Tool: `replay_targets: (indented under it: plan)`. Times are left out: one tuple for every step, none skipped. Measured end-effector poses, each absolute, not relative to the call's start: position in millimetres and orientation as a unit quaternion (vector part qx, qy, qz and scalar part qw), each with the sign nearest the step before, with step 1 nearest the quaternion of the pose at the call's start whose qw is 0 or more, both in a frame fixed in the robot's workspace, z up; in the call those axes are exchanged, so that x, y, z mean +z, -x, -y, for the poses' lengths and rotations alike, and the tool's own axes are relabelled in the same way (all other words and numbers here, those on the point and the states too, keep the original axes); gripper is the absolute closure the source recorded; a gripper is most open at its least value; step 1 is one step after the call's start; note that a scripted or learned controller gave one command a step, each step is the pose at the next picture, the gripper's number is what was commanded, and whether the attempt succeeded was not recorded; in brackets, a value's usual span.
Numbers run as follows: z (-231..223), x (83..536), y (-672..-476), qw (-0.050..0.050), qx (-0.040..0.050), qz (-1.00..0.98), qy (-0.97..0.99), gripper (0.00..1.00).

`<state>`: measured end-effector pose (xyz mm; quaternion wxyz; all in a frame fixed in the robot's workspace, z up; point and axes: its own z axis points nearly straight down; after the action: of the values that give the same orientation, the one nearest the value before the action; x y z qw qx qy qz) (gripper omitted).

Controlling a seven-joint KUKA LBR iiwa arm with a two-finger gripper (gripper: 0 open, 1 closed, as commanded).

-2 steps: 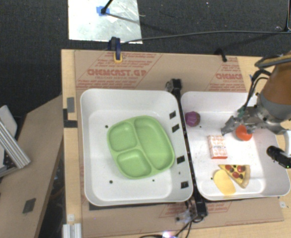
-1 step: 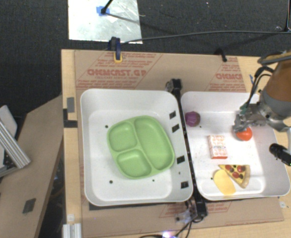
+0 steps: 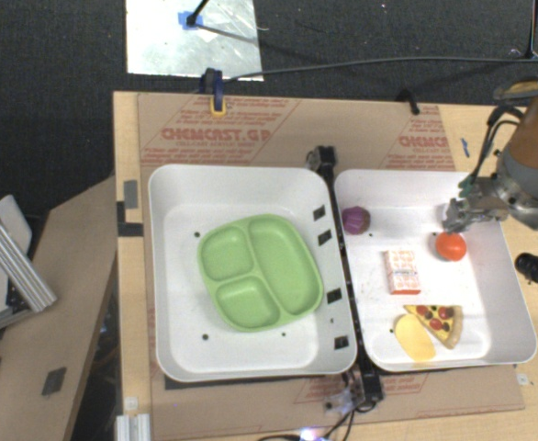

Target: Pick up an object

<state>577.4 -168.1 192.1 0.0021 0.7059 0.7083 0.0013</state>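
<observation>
Looking down at a slant: a brown cardboard-covered worktop carries two shallow white plastic bins side by side.
Nearest, right bin: a yellow rounded toy food piece lies at the front, touching a toy pizza slice with red dots just behind and to its right.
Next back, right bin: a small flat red-and-white box lies near the middle of the floor, apart from the pizza slice.
Left bin: a light green plastic tray with three compartments rests tilted on the floor, taking up most of the middle.
Tomato: a small red-orange round toy tomato sits on the right bin's floor, toward its right side, behind the box.
Claw: it hangs just above and behind the tomato, at the end of the grey arm with an orange band coming in from the right.
Claw state: I cannot tell whether it stands apart or together; the tomato looks to rest on the bin floor just below it.
Farther back, right bin: a small purple round toy lies near the left wall, well apart from the tomato.
Farthest: a blue-and-yellow clamp grips the back edge of the worktop, and beyond it lies a square silvery sheet.
</observation>
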Motion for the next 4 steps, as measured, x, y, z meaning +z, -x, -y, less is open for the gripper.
replay_targets:
  plan:
    - [167.2, 256.6, -580.9, 0.003, 0.0019, -0.709, -0.705, 1.0]
    - [167.3, 263.1, -581.8, 0.001, 0.0009, -0.709, -0.705, 1.0]
    - [104.9, 256.8, -580.2, 0.0, 0.0004, -0.71, -0.704, 1.0]
    - [55.6, 260.5, -575.2, 0.0, 0.0005, -0.709, -0.705, 1.0]
